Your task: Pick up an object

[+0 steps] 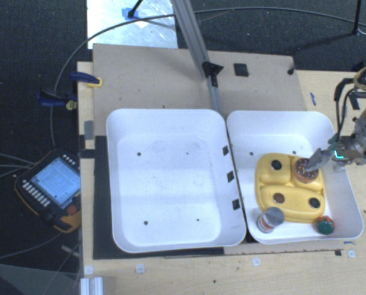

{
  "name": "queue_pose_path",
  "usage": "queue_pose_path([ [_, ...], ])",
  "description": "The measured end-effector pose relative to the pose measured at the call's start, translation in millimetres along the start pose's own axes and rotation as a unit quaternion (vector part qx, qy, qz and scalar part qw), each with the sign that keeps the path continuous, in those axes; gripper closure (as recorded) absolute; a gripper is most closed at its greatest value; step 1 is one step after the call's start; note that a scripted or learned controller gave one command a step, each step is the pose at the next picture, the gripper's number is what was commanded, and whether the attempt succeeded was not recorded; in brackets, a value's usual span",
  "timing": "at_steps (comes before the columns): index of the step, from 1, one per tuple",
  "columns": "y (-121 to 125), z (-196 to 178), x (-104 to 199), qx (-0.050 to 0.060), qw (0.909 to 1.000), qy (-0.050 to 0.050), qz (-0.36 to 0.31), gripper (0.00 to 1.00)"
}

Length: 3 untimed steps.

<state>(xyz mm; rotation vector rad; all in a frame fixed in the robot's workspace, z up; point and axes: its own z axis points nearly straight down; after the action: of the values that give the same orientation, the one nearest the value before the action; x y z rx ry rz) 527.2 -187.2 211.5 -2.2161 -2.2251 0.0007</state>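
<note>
- Two white bins sit side by side on my bench: the left bin and the right bin, their inner rims touching along the middle.
- From my seat I see the gripper reaching in over the right bin's right rim, its tip low above the upper right part of a yellow tray.
- I cannot tell how far the fingers are spread, nor whether anything sits between them; the tip is too small and dark against the objects below.
- Just beside the tip, a small brown round object rests on the tray's upper right corner; whether the gripper touches it I cannot tell.
- That tray lies in the right half of the right bin, close to the right wall and near the front wall.
- A small silver can lies at the tray's lower left corner, just beside the front rim.
- A green and orange ball sits in the bin's front right corner, touching or nearly touching the tray's edge.
- Open floor in the right bin runs along its back wall and down its left side.
- Beyond the bench's left edge, a teach pendant rests on the dark floor.
</note>
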Motion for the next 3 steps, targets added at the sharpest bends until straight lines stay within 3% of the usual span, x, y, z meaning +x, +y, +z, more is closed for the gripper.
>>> queue_pose_path([
  [1, 1, -1, 0, -0.001, 1.0000, 0.000, 0.000, 0.00],
  [2, 1, 62, 2, 0.001, 1.0000, 0.000, 0.001, 0.00],
  [3, 6, 85, 3, -0.006, 1.0000, -0.002, 0.001, 0.00],
])
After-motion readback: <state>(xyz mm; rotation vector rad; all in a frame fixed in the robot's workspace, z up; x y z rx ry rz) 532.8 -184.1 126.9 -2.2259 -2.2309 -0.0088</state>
